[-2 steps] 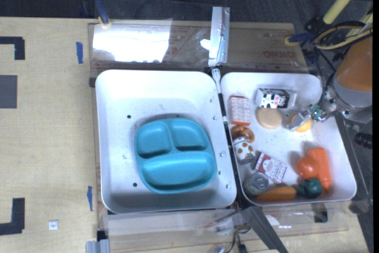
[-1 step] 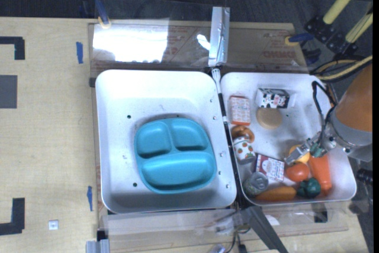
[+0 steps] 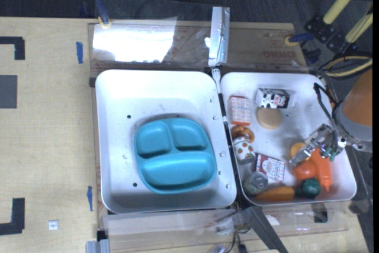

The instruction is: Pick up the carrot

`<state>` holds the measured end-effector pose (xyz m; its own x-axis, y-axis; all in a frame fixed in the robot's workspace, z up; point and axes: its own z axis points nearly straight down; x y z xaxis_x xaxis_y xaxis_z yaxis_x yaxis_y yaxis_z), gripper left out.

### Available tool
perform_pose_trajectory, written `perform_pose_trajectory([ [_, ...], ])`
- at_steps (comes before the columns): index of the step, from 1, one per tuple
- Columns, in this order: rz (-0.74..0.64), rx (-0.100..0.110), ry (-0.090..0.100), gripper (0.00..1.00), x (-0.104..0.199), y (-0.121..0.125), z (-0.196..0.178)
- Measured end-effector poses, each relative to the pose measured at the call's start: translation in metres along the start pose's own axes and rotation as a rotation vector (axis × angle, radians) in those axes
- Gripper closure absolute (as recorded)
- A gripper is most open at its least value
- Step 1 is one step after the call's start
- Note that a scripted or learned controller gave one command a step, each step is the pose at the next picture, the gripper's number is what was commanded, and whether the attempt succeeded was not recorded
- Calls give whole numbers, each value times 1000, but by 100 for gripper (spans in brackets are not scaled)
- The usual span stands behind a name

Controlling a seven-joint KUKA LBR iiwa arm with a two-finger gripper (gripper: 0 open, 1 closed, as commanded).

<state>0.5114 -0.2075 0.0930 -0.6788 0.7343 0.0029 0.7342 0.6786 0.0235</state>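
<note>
**Tool low over the right bin's toys**

While the grey arm (image 3: 358, 109) reaches in from the right with its orange band showing, the tool (image 3: 320, 145) hangs low inside the right bin (image 3: 308, 81), close above an orange-red toy (image 3: 315, 169). Whether the tool is wide, narrow or holding anything cannot be told from this slant. The carrot (image 3: 277, 193) lies flat along that bin's near wall, pointing left-right, between a grey round piece (image 3: 256, 182) and a green ball (image 3: 310, 188), apart from the tool. A small red-and-white packet (image 3: 273, 168) lies just behind it. The left bin (image 3: 112, 92) on the desk (image 3: 41, 127) carries a blue divided plate (image 3: 174, 154).
</note>
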Motion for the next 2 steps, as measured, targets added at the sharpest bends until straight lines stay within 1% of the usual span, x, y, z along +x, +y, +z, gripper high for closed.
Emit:
perform_pose_trajectory([
  [1, -212, 18, -15, 100, -53, 37, -120],
  [2, -263, 21, -6, 100, -86, 73, -115],
])
